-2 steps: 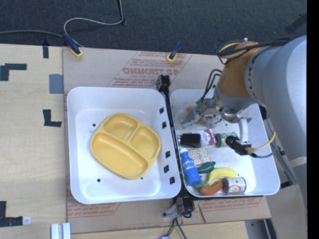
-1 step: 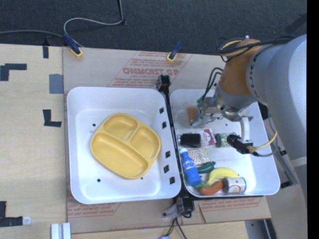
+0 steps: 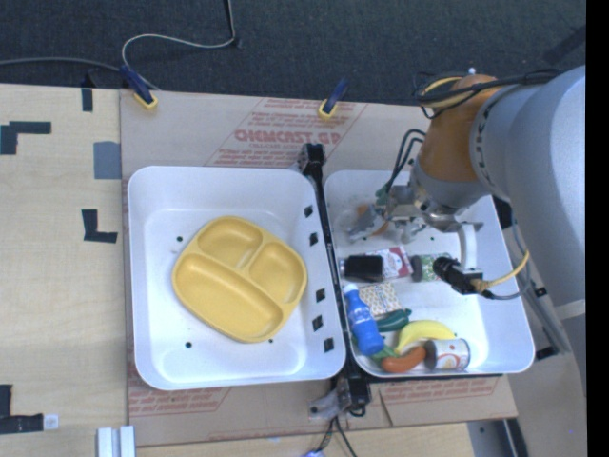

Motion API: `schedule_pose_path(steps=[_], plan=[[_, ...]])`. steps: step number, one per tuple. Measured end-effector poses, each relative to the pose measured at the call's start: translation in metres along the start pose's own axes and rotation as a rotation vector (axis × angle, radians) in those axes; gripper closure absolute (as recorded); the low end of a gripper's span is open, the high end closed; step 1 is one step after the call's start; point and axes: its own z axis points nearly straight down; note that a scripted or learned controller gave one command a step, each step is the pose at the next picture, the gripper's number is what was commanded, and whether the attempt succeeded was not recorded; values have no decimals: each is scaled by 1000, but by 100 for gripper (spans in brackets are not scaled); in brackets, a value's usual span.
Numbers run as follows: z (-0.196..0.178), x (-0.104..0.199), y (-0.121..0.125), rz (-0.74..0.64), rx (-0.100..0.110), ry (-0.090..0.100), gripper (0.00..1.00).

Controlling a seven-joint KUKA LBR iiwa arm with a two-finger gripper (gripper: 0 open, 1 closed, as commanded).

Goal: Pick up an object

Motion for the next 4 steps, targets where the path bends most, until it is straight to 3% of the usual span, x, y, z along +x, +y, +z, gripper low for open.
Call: schedule_pose_path(steps=[1, 2, 3, 4], plan=[[-9, 1, 0, -1, 1, 1, 100], [-9, 1, 0, -1, 1, 1, 0], [-18, 1, 0, -2, 3, 2, 100], [-18, 1, 0, -2, 3, 2, 0]])
